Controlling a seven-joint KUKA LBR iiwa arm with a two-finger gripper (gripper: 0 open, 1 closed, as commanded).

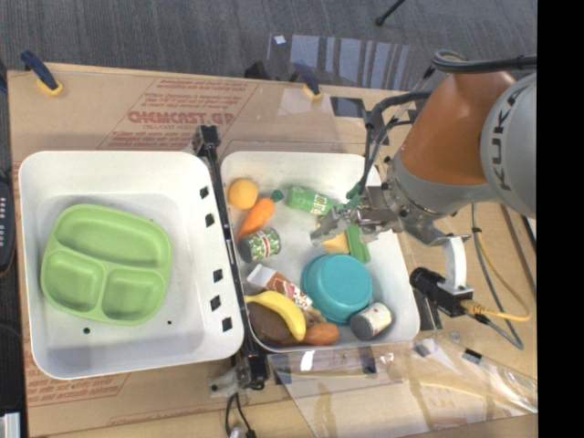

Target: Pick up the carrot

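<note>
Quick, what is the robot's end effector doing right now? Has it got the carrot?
End effector: open or closed cannot be told; it is over the right bin, and the carrot lies apart from it.

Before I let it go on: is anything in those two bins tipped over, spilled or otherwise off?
Nothing spilled or damaged. The right bin is just crowded: carrot lies tilted beside the orange ball, the small can and green bottle lie on their sides. The green tray sits flat in the left bin. The gripper is right of the carrot.
</note>
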